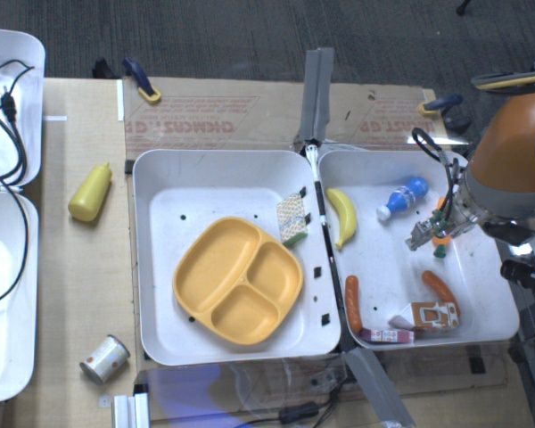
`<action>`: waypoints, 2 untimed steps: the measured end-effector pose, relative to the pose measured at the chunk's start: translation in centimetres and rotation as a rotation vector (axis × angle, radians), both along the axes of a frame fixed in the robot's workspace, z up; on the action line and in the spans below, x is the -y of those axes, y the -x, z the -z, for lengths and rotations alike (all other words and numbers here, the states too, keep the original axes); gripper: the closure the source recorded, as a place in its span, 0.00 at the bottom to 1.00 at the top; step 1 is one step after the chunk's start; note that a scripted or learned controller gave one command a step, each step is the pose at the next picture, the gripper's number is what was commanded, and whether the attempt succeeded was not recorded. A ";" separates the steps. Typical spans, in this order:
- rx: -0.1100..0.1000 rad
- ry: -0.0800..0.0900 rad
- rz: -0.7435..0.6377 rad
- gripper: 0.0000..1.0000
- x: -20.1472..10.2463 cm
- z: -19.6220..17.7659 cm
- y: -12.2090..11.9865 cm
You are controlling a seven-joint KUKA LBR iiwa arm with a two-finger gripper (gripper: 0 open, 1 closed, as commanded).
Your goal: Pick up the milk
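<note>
The milk (434,315) is a small brown and white carton lying on its side near the front right corner of the right bin (481,333). My gripper (425,235) hangs over the middle right of that bin, about a hand's width behind the carton and apart from it. It sits just below and right of a blue bottle (403,198). Nothing shows in its grasp.
The right bin also holds a banana (342,216), two sausages (352,303) (438,285) and a pink-ended packet (388,334) beside the carton. In the left bin lie a yellow divided plate (239,279) and a patterned packet (292,217). A mustard bottle (89,193) and a can (104,358) lie on the bench.
</note>
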State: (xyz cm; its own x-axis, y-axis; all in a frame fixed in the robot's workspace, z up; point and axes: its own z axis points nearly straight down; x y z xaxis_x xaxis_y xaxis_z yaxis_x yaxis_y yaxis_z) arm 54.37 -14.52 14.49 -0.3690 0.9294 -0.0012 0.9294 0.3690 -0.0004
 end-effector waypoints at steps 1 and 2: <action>0.000 0.000 0.000 0.00 0.0 0.0 0.0; -0.004 -0.001 0.151 0.00 -1.6 5.2 6.7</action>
State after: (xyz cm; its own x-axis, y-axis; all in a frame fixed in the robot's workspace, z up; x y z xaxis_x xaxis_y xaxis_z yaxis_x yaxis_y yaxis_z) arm 47.67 -12.94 9.30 -0.2253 0.9743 0.0013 0.9743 0.2253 -0.0035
